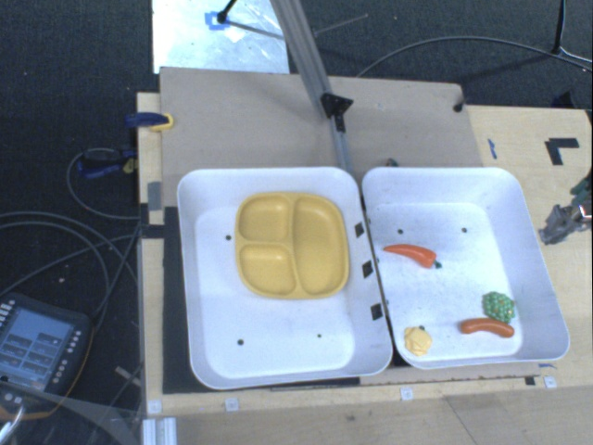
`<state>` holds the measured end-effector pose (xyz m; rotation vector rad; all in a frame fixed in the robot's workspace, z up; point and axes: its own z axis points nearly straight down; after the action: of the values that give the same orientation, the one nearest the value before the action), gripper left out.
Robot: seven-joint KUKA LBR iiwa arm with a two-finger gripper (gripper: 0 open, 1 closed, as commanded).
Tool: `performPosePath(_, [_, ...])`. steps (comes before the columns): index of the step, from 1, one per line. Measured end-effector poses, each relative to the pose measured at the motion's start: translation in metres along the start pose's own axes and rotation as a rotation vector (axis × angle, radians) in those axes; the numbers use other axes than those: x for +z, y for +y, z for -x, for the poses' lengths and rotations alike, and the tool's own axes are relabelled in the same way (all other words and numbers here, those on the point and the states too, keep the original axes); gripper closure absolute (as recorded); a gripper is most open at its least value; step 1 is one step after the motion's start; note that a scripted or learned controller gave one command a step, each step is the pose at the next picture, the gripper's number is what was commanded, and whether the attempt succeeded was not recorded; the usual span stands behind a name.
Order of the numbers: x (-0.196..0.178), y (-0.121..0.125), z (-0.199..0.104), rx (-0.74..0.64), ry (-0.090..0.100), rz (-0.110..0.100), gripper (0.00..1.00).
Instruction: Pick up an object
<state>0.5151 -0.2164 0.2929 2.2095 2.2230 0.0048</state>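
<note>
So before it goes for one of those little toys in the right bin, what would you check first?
1. Things to pick in the right bin: orange carrot, green piece, sausage-like piece, yellow piece. Ok.
2. Targets lie apart from each other: carrot and yellow piece ok; green piece and sausage nearly touch, not ok.
3. Gripper sits at the bin's right rim, away from every toy. Ok.
4. Finger opening: cannot tell.
5. Yellow divided plate lies in the left bin, out of the way. Ok.
</note>
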Motion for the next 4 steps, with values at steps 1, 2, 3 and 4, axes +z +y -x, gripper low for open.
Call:
performPosePath(1, [-0.001, 0.027, -0.053, -0.005, 0.003, -0.002, 1.0])
performPosePath(2, [0.006, 0.052, -0.111, -0.006, 0.004, -0.003, 1.0])
performPosePath(3, [0.013, 0.066, -0.159, -0.004, 0.004, -0.004, 1.0])
performPosePath(4, [0.023, 0.089, -0.216, -0.005, 0.005, -0.004, 1.0])
